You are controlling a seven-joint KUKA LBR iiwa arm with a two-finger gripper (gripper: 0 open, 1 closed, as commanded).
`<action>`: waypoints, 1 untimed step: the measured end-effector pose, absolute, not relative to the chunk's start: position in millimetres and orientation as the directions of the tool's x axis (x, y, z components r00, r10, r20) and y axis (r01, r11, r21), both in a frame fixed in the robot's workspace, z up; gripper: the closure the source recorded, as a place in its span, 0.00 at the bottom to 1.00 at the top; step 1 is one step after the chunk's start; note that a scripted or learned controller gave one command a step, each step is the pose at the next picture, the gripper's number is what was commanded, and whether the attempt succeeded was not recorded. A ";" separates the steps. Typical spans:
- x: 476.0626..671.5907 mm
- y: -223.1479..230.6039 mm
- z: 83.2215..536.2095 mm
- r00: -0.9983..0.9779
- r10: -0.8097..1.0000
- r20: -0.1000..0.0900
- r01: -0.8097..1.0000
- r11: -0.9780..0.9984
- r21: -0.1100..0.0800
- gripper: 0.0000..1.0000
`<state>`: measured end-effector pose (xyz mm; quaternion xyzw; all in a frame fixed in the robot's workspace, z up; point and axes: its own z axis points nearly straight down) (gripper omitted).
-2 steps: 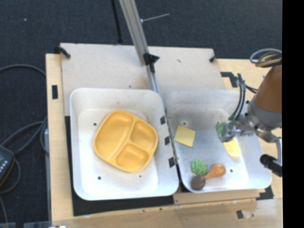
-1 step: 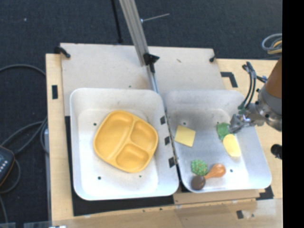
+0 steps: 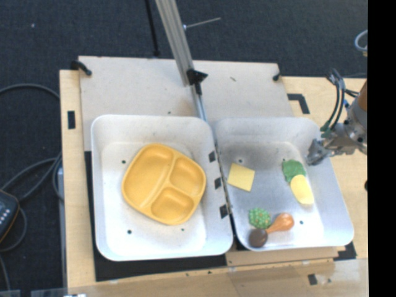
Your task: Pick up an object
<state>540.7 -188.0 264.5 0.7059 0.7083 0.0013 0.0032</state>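
The right bin (image 3: 322, 224) holds a flat yellow square (image 3: 241, 177), a corn cob with green husk (image 3: 298, 181), a small green bumpy piece (image 3: 260, 217) and an orange-and-brown drumstick shape (image 3: 272, 228). My gripper (image 3: 315, 153) hangs at the bin's right rim, just up and right of the corn cob. Nothing shows between its fingers.
The left bin (image 3: 111, 228) carries a yellow divided plate (image 3: 164, 183). A slanted metal post (image 3: 176, 33) rises behind the bins, ending in a black clamp near their shared edge. Cables run along the arm at the far right.
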 end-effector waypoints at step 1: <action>569.9 -141.3 270.0 -0.007 1.000 0.000 1.000 0.007 0.003 1.00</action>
